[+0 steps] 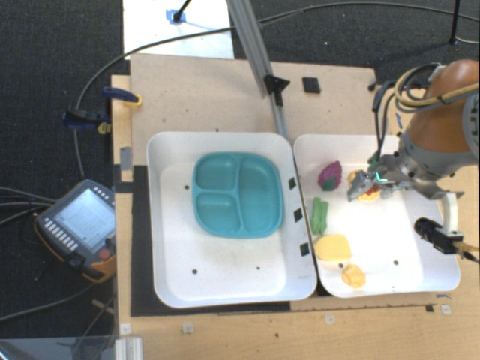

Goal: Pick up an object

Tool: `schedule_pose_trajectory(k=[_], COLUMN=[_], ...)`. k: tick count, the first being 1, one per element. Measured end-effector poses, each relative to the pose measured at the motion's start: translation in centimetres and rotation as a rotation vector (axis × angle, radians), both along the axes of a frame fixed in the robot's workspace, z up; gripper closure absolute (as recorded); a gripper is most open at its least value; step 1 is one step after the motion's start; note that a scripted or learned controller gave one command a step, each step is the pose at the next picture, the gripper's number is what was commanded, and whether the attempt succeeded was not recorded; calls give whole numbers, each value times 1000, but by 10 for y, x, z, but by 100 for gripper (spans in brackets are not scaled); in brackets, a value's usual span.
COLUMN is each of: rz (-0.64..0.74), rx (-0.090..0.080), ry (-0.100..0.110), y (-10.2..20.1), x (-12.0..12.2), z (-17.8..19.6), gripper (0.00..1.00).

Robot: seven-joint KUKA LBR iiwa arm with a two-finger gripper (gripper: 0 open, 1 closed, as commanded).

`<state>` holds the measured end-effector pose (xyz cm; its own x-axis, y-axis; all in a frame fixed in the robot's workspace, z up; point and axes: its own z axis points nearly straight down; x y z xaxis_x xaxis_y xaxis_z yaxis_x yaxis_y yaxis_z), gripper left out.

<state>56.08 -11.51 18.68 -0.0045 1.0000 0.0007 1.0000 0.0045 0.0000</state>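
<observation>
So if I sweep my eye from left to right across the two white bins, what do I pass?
Teal divided plastic tray in the left bin → green elongated piece → purple rounded object → yellow-orange item at the gripper.
</observation>
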Motion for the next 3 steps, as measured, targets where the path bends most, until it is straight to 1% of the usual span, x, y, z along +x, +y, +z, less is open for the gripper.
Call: schedule_pose_trajectory(k=[1, 2, 3], rz=[0, -2, -4], rx=[0, 0, 0], ry=[-2, 1, 2], y=[0, 7, 8], x=[1, -2, -2], z=[1, -45, -97], gripper=[0, 0, 0])
